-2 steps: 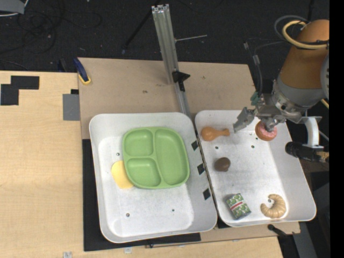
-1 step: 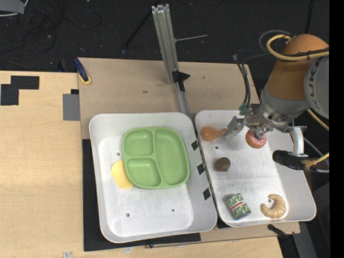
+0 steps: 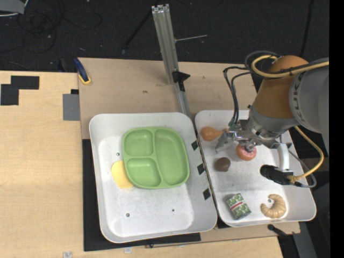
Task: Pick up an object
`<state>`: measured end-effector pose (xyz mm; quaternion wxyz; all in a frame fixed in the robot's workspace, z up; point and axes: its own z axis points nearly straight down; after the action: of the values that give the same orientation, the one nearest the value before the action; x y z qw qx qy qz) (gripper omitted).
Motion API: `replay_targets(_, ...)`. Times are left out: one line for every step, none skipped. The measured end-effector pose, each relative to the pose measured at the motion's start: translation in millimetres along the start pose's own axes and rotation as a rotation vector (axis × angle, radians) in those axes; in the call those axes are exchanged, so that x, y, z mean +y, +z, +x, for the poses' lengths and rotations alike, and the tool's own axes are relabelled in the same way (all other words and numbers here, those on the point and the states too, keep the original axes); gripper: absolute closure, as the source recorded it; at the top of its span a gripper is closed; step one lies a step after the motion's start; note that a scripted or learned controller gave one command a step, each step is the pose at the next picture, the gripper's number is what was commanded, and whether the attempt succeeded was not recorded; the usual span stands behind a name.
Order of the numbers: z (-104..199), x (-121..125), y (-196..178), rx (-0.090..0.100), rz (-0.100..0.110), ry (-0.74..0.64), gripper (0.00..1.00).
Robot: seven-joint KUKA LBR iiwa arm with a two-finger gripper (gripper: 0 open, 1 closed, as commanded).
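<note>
Nearest you, in the right bin point(image 3: 301, 211), sit a green packet point(image 3: 237, 206) and a tan croissant point(image 3: 273, 206) along the front edge. Further back you've got a brown ball point(image 3: 222, 164), then the gripper point(image 3: 245, 145) hovering right over a red-and-white donut point(image 3: 246, 152); you can't tell how it's set or whether it has the donut. An orange piece point(image 3: 209, 134) lies just beyond. Over in the left bin point(image 3: 145, 219), a green divided plate point(image 3: 156, 158) overlaps a yellow item point(image 3: 120, 174).

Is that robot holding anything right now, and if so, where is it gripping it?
It cannot be told. The gripper is down over a red, doughnut-like object in the right bin, but the arm hides whether that object is actually gripped.
</note>
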<state>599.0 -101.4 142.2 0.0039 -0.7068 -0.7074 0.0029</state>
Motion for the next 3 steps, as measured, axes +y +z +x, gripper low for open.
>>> replay_targets(1, 2, 48, -0.001, -0.012, 0.0, 0.0)
replay_targets(-4, 4, 34, -0.011, -0.021, 0.005, 1.0)
replay_targets(-7, 5, -29, -0.002, -0.012, 0.004, 1.0)
